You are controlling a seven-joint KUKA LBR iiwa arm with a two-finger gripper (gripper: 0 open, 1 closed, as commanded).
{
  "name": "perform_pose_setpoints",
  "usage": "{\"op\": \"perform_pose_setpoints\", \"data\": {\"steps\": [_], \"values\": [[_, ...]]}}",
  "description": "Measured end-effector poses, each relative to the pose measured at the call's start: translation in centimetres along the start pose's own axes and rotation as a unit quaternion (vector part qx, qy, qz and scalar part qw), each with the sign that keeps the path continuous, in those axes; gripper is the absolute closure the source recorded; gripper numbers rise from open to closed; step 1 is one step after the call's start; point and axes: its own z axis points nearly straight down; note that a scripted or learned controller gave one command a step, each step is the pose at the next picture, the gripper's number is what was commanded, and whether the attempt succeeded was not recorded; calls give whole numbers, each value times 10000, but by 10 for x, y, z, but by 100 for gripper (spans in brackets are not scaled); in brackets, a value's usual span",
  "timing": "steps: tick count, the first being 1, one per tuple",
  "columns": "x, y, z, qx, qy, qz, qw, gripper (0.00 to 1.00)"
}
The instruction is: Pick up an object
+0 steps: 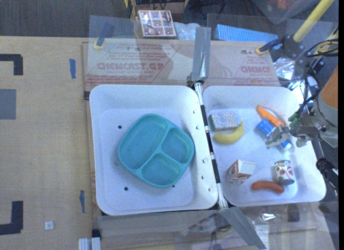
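The right bin [309,190] holds several small objects. An orange carrot [270,116] lies at the back, with a blue block [263,127] just in front of it. A yellow banana [229,135] and a speckled block [224,120] lie on the left side. At the front are a small carton [240,171], a red sausage [267,187] and a printed can [283,171]. My gripper [282,138] sits low at the bin's right side, just right of the blue block, open with nothing held between its fingers.
The left bin [107,104] holds a teal divided plate [156,149]. A ridge [207,152] separates the two bins. Cardboard sheets [140,66] and clutter lie behind the bins; cables [314,82] hang near the arm at the right.
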Motion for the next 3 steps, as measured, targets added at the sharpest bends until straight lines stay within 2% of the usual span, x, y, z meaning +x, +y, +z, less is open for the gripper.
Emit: {"op": "perform_pose_setpoints", "data": {"steps": [1,2,3], "values": [[-59,61,72,-26,-18,-894,9960,0],[-49,109,126,-44,-24,-861,9963,0],[-50,108,116,-32,-18,-854,9963,100]]}}
